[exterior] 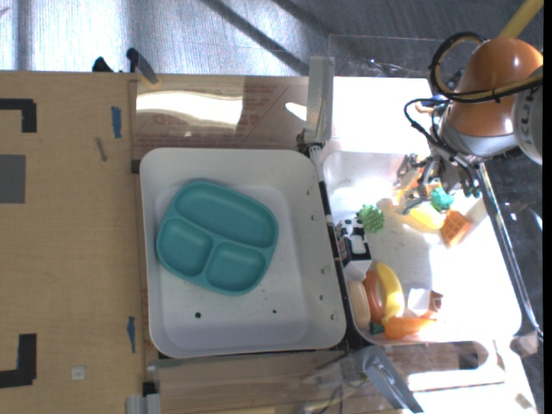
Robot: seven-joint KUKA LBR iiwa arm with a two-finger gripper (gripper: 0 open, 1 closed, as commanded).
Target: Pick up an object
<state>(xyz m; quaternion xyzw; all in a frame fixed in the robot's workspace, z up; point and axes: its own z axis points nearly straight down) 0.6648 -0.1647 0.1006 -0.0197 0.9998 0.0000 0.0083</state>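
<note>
My gripper (434,182) hangs over the far part of the right bin (483,274), below the arm's orange band (498,76). Directly beneath and beside it lie a small teal object (442,200), a yellow piece (423,221) and an orange block (455,228). Whether the gripper touches any of them is unclear. A green broccoli-like toy (372,217) sits to the left of these. At the near left of the bin lie a banana (389,289), a reddish-orange piece (373,298), a carrot (405,325) and a small white block (418,299).
The left bin (172,317) holds a teal divided plate (216,236). A divider wall (332,231) separates the two bins. Brown cardboard (60,231) covers the bench on the left. Cables (448,54) loop around the wrist.
</note>
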